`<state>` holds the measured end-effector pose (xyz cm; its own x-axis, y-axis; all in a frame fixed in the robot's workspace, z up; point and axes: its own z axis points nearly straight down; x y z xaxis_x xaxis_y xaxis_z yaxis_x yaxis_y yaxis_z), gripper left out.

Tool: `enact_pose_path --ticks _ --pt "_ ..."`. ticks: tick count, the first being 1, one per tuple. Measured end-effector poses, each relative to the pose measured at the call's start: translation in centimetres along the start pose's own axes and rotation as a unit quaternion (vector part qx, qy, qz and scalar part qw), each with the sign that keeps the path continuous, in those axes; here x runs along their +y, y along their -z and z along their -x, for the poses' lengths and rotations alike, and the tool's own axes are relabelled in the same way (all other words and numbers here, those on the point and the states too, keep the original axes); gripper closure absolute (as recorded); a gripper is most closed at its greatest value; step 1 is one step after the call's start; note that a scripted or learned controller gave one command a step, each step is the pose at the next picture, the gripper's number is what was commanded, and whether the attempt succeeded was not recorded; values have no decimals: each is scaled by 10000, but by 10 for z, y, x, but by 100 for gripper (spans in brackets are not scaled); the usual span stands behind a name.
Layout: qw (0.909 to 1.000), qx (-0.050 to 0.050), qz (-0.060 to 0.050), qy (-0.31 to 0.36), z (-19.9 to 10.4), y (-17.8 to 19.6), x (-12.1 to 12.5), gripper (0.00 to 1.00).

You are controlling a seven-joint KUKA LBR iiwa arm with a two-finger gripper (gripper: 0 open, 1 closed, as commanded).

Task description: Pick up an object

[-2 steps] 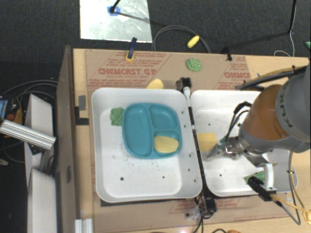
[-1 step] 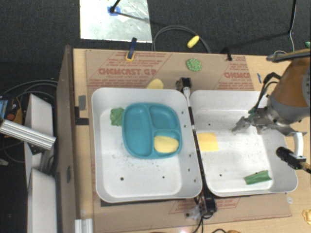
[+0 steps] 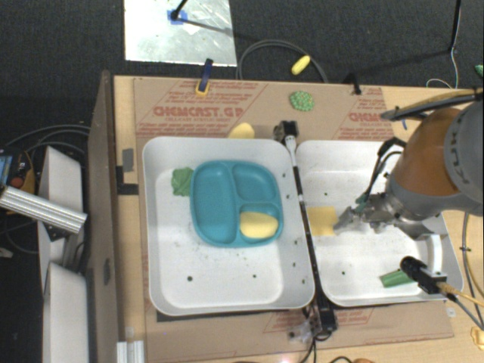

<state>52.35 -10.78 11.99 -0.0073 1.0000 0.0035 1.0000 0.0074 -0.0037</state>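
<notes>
A: Gripper [image 3: 346, 221] sits low in the right bin [image 3: 355, 169], tip just beside a pale yellow block [image 3: 321, 221] near that bin's left wall. Whether its claw is apart or together, I cannot tell.

B: Anything else in that bin?

A: A green piece [image 3: 394, 279] near the front right corner, well apart from the gripper.

B: And the left bin [image 3: 166, 278]?

A: A blue divided plate [image 3: 231, 203] carrying a yellow lump [image 3: 259, 224], with a green leafy thing [image 3: 181, 181] touching the plate's left edge.
</notes>
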Motion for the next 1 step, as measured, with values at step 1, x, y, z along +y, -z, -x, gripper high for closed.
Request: enact_pose_path --ticks 1 --pt "10000 -12 15 -5 -21 -38 16 0"
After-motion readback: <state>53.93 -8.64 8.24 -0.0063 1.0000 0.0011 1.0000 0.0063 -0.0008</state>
